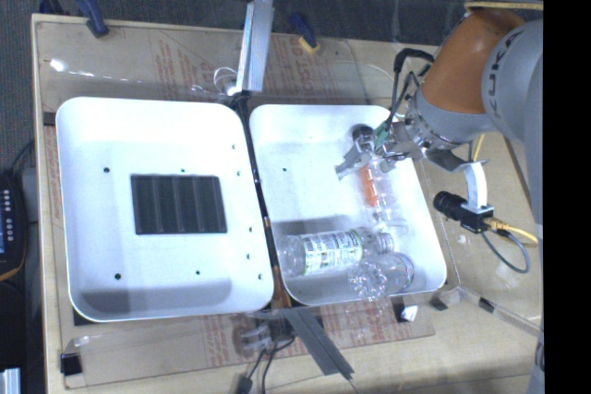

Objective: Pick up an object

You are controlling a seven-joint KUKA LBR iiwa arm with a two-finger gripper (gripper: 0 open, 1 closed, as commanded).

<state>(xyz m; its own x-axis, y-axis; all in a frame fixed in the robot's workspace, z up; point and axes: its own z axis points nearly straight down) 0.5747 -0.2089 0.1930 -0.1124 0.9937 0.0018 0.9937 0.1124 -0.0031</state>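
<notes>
One fixed camera looks down aslant on both bins [152,120].

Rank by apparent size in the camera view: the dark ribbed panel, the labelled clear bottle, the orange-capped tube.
1. Dark ribbed panel, in the left bin.
2. Labelled clear bottle, lying in the right bin.
3. Orange-capped tube, clearly smallest, just below the end effector.

The hand [365,152] hangs over the right white bin [305,129]; just below it an orange-capped tube [369,187], further below a clear plastic bottle [332,251]; far left, the left white bin [83,134].
</notes>
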